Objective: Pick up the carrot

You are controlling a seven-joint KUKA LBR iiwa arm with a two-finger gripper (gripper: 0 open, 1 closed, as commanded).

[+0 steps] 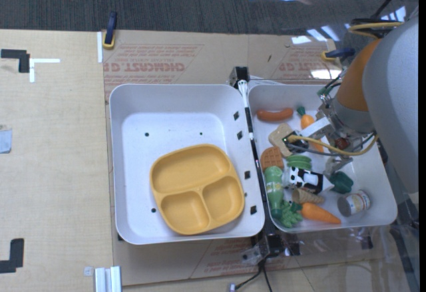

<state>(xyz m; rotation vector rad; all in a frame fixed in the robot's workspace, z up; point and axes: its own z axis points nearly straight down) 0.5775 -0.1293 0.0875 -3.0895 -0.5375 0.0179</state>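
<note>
Right bin: carrot lying flat at the near wall, point towards the can, leafy greens at its blunt end; cow toy just behind it; sausage at the far side, with a small orange piece beside it. Gripper lowered over mid-bin, above and apart from the carrot; whether open or closed cannot be told. Left bin: yellow divided plate.
</note>
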